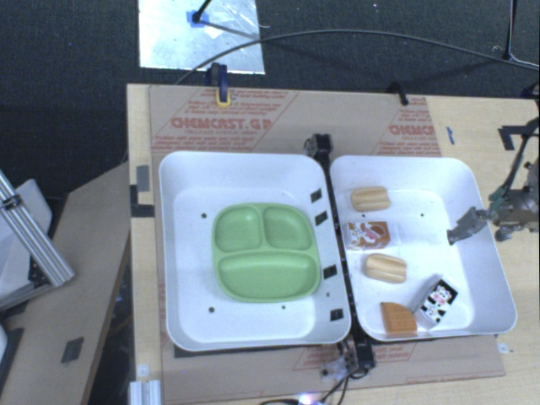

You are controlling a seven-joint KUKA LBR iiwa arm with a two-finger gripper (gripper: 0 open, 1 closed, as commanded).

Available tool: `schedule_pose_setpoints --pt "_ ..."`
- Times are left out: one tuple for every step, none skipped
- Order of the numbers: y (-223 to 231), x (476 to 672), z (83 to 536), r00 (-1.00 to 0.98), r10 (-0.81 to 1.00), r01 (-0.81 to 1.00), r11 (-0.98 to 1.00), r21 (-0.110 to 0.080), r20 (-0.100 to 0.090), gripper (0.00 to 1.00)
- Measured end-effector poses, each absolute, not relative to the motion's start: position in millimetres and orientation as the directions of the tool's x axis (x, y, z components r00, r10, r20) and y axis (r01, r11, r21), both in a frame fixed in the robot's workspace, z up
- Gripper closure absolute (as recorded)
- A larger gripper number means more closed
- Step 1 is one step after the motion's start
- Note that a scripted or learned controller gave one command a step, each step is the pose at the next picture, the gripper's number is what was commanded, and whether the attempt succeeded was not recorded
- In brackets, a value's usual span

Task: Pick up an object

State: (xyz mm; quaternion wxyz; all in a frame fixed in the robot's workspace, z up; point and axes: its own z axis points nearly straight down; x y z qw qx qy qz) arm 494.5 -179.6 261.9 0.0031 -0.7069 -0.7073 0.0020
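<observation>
Dark carpeted floor (67, 74) beyond a tan table (139, 125), shiny foil sheet (198, 24) taped flat on the carpet, black cable (380, 36) curved across it, aluminium rail (34, 234) angled at left edge.

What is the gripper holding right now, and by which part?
Nothing: the gripper hangs over the right bin's right side with no object between its fingers.
</observation>
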Motion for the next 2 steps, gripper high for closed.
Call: schedule_pose_setpoints --pt "-179 496.5 266 -0.004 1.0 1.0 0.004 0.002 -0.001 0.0" --pt "-183 489.0 210 -0.001 1.0 1.0 0.001 -0.001 0.001 0.0"
